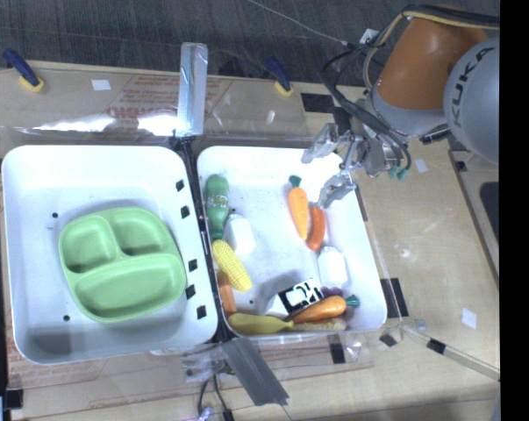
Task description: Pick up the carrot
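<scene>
Scanning from the left, we are seeing the left bin [18,235] holding a green divided plate [122,261]. Crossing into the right bin [273,158], we are finding a green bottle [216,202] along its nine o'clock wall, a corn cob [232,265] below it, and a banana [257,324] at six o'clock. We are spotting the carrot [297,210] lying toward one o'clock of the bin's middle, touching an orange piece [317,225]. We are watching the gripper [332,167] hovering at the carrot's one o'clock, fingers spread wide, gripping nothing.
</scene>
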